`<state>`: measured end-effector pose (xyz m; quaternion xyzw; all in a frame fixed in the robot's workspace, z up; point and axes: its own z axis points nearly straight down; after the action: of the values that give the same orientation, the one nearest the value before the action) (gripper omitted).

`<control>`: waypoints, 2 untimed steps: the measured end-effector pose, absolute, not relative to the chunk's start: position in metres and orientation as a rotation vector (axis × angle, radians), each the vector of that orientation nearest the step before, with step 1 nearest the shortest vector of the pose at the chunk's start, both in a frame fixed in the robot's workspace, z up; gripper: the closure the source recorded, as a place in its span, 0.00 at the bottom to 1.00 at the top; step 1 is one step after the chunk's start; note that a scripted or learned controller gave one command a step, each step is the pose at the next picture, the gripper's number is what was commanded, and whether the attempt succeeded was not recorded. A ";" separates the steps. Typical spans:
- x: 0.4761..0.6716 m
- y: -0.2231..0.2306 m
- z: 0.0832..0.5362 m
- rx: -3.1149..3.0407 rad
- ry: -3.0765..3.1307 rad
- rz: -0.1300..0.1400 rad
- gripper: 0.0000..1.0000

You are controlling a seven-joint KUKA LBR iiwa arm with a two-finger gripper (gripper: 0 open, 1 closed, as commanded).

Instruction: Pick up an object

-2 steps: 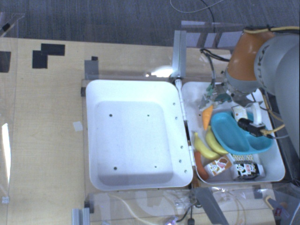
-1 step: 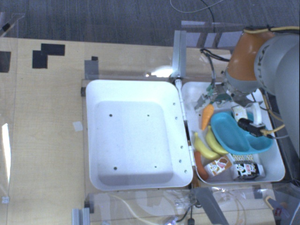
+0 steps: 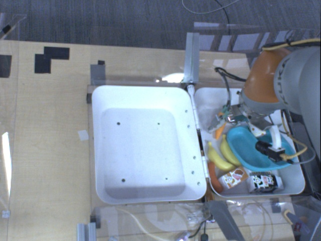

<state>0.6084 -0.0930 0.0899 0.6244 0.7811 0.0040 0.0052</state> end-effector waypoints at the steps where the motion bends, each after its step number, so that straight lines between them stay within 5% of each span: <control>1: 0.594 -0.134 0.090 2.050 2.363 0.015 0.00; 2: 0.598 -0.132 0.103 2.042 2.362 0.028 1.00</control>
<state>0.5981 -0.1316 0.1032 0.6539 0.7565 0.0088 0.0097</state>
